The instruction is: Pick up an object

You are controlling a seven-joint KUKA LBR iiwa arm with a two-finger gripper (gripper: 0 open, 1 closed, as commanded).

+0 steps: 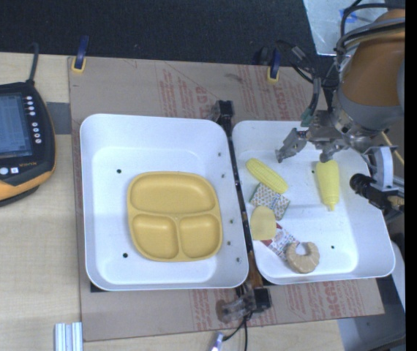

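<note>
The right bin (366, 258) holds several objects. A yellow corn cob (267, 174) lies near its left wall, and a second corn cob (328, 183) lies upright further right. Below them are a checkered packet (270, 198), a pale yellow wedge (263, 222), a red and white wrapper (282, 240) and a bitten brown ring (302, 257). My gripper (309, 149) hangs over the bin's upper part, open, with its fingers (289, 147) spread wide. Nothing is between them. The second corn cob sits just below the right finger.
The left bin (99, 196) carries a yellow divided tray (174, 215). A teach pendant (7, 141) with an orange edge lies on the bench at far left. Clamps (224, 110) sit between the bins at the back and the front.
</note>
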